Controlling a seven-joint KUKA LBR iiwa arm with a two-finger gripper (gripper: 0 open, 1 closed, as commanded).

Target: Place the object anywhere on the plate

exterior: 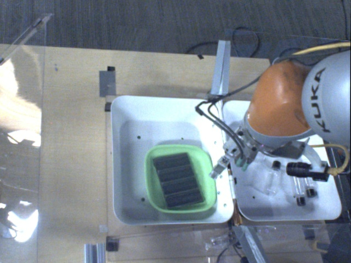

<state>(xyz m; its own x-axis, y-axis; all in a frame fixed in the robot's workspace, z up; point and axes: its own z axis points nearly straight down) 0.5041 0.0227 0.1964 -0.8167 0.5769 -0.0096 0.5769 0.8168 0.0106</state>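
Orange-banded grey arm [285, 100] looms closest to the lens, reaching over the right bin [323, 207]. Its gripper [222, 167] hangs just right of the green plate [205, 169], over the seam between the bins; whether the fingers are apart or together cannot be told. On the plate, inside the left bin [126, 147], lies a dark ridged block [176, 179]. Small clear items [271, 182] sit well right of the plate.

Grey arm [329, 97] w/ black "KUKA" lettering. Orange band [277, 103] above wrist. Black cables [219, 122] loop alongside.
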